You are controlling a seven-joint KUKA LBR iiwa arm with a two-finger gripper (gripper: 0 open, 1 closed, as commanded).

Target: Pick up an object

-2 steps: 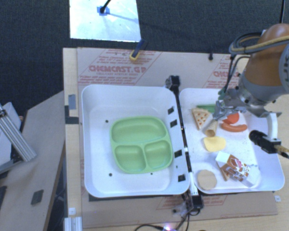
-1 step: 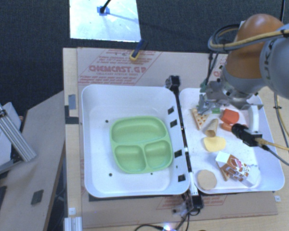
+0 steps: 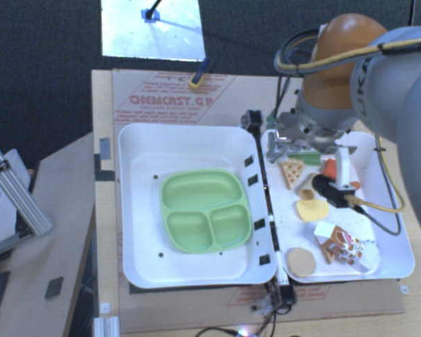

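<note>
Hovering over right bin [image 3: 396, 255], fingers [image 3: 284, 149] state unclear; waffle wedge [image 3: 290, 173] just below, apart.

the grey arm [image 3: 396, 83] reaches in from the right, orange-banded wrist bent downward, with the claw [image 3: 284, 146] hanging low.
</note>
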